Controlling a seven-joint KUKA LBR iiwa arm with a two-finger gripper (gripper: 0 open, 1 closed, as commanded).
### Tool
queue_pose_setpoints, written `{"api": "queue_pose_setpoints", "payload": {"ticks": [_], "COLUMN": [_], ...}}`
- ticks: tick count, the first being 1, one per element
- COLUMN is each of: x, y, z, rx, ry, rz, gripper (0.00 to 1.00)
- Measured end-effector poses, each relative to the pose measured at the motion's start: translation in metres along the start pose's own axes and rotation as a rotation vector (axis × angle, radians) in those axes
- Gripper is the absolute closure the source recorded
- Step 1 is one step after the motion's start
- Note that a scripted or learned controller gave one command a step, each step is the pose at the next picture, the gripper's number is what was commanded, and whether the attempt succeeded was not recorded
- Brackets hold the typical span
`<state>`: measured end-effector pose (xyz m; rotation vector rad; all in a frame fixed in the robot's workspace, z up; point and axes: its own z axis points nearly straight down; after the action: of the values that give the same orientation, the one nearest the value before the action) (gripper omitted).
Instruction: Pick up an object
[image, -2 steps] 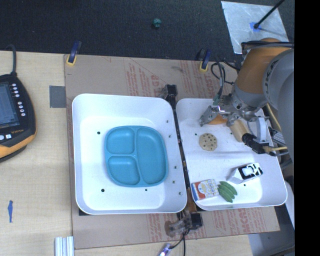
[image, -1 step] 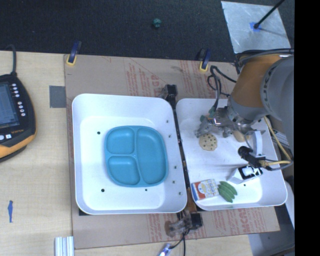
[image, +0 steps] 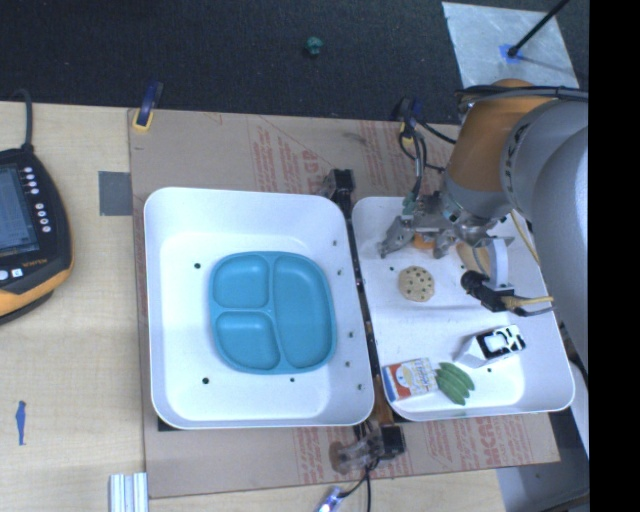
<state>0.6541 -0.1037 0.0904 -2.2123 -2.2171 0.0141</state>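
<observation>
My gripper (image: 418, 238) hangs low over the far end of the right bin (image: 545, 395), with the grey arm reaching in from the right. A round tan cookie-like piece with dark spots (image: 416, 283) lies just in front of the gripper, apart from it. Something small and orange shows right at the gripper; what it is cannot be told. Nearer the front of the same bin lie a black and white object (image: 497, 343), a small red, white and blue carton (image: 409, 379) and a green pod-shaped item (image: 455, 382) touching the carton's right side.
The left bin (image: 170, 300) holds a blue divided plate (image: 272, 310) in its middle. An orange and black teach pendant (image: 25, 230) rests on the bench at the far left. Both bins sit on a sheet of brown cardboard (image: 250, 150).
</observation>
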Motion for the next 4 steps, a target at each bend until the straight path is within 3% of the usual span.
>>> {"api": "queue_pose_setpoints", "payload": {"ticks": [1,2,3,4], "x": [-0.005,0.004,-0.022,-0.01], "y": [-0.035,-0.003,-0.028,-0.001], "z": [-0.001,-0.001,-0.001,-0.001], "rx": [-0.008,-0.007,-0.008,-0.008], "ry": [-0.002,0.0,-0.002,0.0], "rz": [-0.003,-0.001,-0.002,-0.001], "gripper": [0.0,0.0,0.0,0.0]}}
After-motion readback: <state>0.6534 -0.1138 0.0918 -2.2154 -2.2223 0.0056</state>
